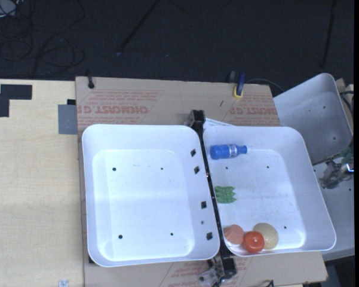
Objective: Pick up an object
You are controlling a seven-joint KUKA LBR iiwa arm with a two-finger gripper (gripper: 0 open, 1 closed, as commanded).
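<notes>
Where the two white bins sit side by side on brown cardboard, the left bin [95, 208] holds nothing but its small dark holes. Across the black divider [206, 184], the right bin [310, 178] carries four groups: a blue bottle [228, 151] lying on its side at eleven o'clock, a green pod-like piece [224, 194] at nine o'clock, and at six o'clock a pink ball [233, 234], a red ball [254, 241] and a pale yellow ball [266, 234] clustered touching. Whether the gripper is wide or narrow cannot be told.

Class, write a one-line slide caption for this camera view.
Blue bottle, green item and three round objects in the right bin.
</notes>
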